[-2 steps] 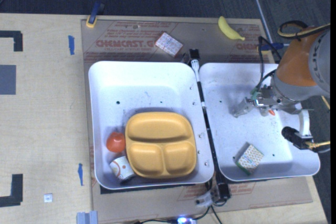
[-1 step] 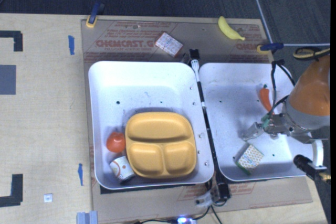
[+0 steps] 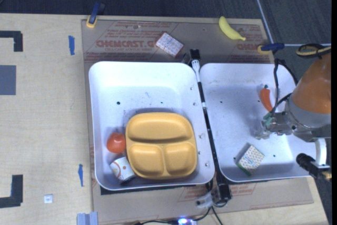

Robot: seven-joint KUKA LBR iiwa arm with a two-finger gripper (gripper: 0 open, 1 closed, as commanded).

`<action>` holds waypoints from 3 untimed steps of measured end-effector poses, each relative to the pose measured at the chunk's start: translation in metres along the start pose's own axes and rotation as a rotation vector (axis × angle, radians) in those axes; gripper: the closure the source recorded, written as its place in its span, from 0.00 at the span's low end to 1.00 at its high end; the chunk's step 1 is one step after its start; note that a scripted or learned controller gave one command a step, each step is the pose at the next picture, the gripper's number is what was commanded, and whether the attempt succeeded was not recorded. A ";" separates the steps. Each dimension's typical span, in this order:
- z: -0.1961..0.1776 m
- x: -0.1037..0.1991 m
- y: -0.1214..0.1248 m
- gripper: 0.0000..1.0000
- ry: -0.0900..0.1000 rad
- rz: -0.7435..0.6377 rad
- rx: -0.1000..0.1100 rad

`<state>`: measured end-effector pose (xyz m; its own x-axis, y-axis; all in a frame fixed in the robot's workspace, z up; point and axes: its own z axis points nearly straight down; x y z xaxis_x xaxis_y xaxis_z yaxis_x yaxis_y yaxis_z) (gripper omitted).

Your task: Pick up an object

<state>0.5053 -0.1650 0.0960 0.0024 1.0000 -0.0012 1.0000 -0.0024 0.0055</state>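
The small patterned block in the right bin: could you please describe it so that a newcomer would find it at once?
Start at the right bin, the one the arm reaches into. Look near its front edge, left of the arm, where the block lies alone and tilted. Its pale speckled top and green edge set it apart from the carrot farther back.
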 end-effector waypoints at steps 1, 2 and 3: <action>0.010 0.053 0.052 1.00 0.000 -0.004 0.000; 0.010 0.054 0.051 0.00 0.001 -0.003 0.002; 0.010 0.063 -0.020 0.00 0.002 -0.002 0.004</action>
<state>0.4858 -0.1021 0.0858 0.0005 1.0000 0.0003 1.0000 -0.0005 0.0016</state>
